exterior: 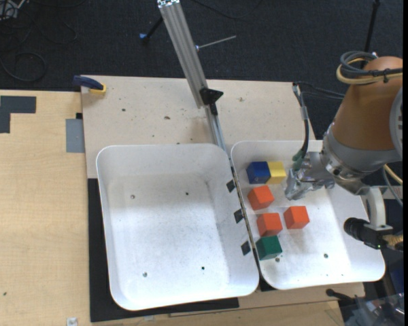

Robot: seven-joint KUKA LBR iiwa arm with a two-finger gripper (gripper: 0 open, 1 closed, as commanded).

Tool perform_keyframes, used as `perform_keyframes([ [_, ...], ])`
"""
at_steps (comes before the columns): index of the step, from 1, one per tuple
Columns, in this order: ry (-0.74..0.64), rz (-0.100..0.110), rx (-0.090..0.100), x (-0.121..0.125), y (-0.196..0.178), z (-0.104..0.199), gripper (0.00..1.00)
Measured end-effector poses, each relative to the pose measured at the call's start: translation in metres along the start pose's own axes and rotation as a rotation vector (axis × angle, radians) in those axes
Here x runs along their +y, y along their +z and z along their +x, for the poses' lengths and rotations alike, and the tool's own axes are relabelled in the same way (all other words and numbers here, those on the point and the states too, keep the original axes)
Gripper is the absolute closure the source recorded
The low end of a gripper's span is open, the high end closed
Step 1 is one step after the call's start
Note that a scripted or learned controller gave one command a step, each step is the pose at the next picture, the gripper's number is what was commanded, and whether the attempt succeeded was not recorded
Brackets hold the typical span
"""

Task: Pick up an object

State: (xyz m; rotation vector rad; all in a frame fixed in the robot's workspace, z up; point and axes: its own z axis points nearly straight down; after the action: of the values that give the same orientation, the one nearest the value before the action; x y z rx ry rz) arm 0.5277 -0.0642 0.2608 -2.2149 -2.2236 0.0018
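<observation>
Blocks: six small blocks sit in the right bin (353, 263), all near its left half.
Blue block (258, 172): at the back, touching the yellow block (277, 171) beside it.
Orange blocks: one (261, 197) just in front of the blue block, one (269, 223) lower down, and one (296, 216) just to the right of that one.
Green block (269, 247): nearest the front, close to the wall between the two bins.
Gripper (296, 185): low in the right bin, just right of the yellow block and above the right orange block. It is too blurry to tell how wide it is or if it has hold of anything.
Arm (367, 124): big and orange-brown, with grey parts, reaching in from the right.
Left bin (122, 182): white with little dark specks on its floor.
Bench (143, 111): pale wood with small dark spots. A blue and yellow thing (90, 83) lies at its back left corner.
Metal bar (183, 46): silver, leaning up from between the bins, with a black and white checked tip.
Side table (30, 202): light wood on the left, with dark grey patches stuck on it.
Floor: dark carpet behind the bench, with black cables (13, 5) at the top left.
Writing: no words can be read anywhere.
</observation>
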Motion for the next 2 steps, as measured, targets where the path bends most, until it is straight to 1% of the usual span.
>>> perform_keyframes([
  [1, 0.000, -0.002, 0.000, 0.034, 0.002, 0.043, 1.00],
  [2, 0.001, -0.001, 0.000, 0.053, 0.005, 0.083, 1.00],
])
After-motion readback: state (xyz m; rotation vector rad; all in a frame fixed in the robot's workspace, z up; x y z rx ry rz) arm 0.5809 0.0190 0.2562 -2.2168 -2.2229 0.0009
